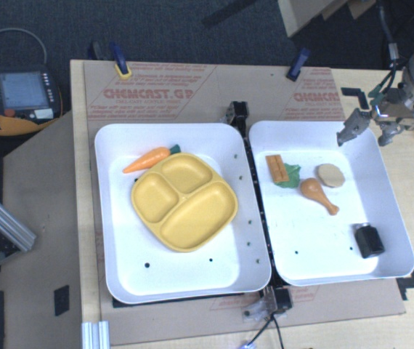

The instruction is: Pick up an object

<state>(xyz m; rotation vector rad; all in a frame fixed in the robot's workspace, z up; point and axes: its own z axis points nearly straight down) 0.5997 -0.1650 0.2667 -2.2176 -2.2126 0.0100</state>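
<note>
**Gripper poised above the right bin's far corner**

The gripper [370, 128] hangs with its fingers spread wide and nothing between them, over the right bin [388, 202]. Likely targets lie loose below for easy reach: a toy drumstick [317, 193], a beige round piece [330, 175], and a black block [369, 240].

Even, fairly bright light from above. The two white bins [323, 267] come close to washing out, with soft glare on their floors and rims. Shadows are faint and short, tucked beside the yellow plate [185, 202] and the black block [369, 241]. The floor at the far side is dark. The picture is slightly soft, and the gripper [370, 127] is a little blurred
</note>
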